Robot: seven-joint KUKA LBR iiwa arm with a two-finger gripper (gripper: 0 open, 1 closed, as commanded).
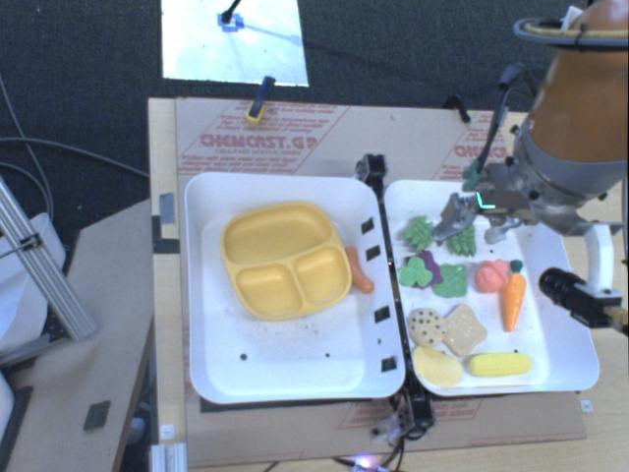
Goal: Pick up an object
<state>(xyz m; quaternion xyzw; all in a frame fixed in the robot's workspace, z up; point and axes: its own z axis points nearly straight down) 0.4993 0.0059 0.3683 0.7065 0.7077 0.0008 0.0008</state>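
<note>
On the bench, a brown cardboard sheet (295,136) with red printed letters is lying under two shallow white bins, and the bins are sitting side by side, touching along a black joint in the middle. The left bin (211,362) is holding a yellow divided plate (285,260), and an orange toy sausage (359,271) is lying just beside the plate on its right side. The right bin (580,367) is carrying many small toy foods: a green leafy piece (419,232), a purple grape bunch (422,269), another green piece (452,281), a pink piece (491,276), an orange carrot (512,301), a spotted cookie (425,325), a slice of toast (463,328), a pale yellow piece (437,366) and a yellow banana-like piece (499,365). The arm is reaching in from the right, and the gripper (458,219) is hanging over the far part of the right bin, near a green piece (463,240) just below it; I cannot tell if it is released or clenched, and nothing is visibly sitting in it. Beyond the bench a dark carpet floor (79,67) is spreading, with a pale sheet (231,28) lying on it, and a blue and yellow tool (259,100) is resting at the cardboard's far edge
</note>
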